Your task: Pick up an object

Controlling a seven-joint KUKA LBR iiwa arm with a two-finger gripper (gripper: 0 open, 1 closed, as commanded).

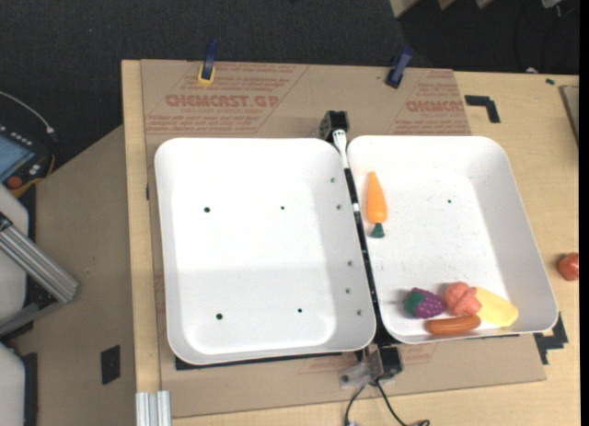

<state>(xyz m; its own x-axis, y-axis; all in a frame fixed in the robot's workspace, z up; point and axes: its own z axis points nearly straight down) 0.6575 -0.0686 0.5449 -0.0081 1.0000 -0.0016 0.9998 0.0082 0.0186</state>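
In the right bin (479,162), an orange toy carrot (375,198) with a small green tip lies near the left wall. At the bin's near edge sits a cluster: purple grapes (423,304), a pink-orange lumpy toy (463,298), a yellow piece (496,308) and a red-orange sausage (452,326) in front of them.
The left bin (184,231) stands beside the right one, joined along a black strip with clamps. Both rest on a cardboard sheet (276,88) held by blue clips. A small orange object (569,267) lies outside the right bin at the far right.
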